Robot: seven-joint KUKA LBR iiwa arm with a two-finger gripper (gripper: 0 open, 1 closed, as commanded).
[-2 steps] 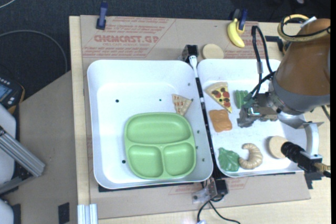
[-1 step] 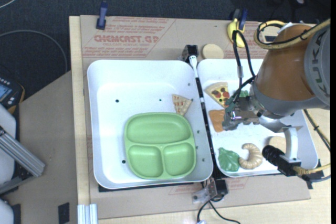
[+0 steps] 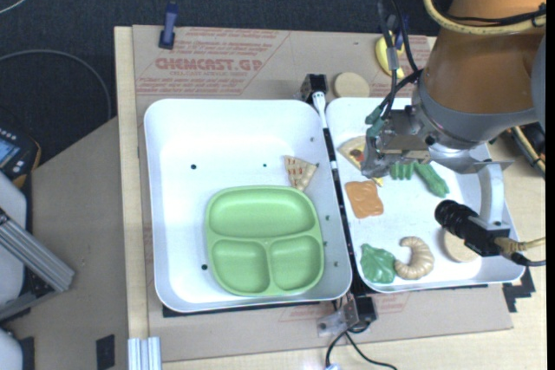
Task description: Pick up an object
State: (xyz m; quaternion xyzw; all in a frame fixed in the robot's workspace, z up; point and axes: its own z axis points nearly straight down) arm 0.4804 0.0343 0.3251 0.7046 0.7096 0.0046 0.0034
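One orange slab (image 3: pixel 364 198), just below end effector (image 3: pixel 375 162)

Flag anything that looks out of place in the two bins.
Nothing is spilled or broken. The one oddity: the waffle piece lies alone in the left bin beside the green tray, while the other toy foods sit in the right bin.

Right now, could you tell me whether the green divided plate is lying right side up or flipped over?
Right side up: the green divided plate lies flat in the left bin, with its three compartments facing the camera.
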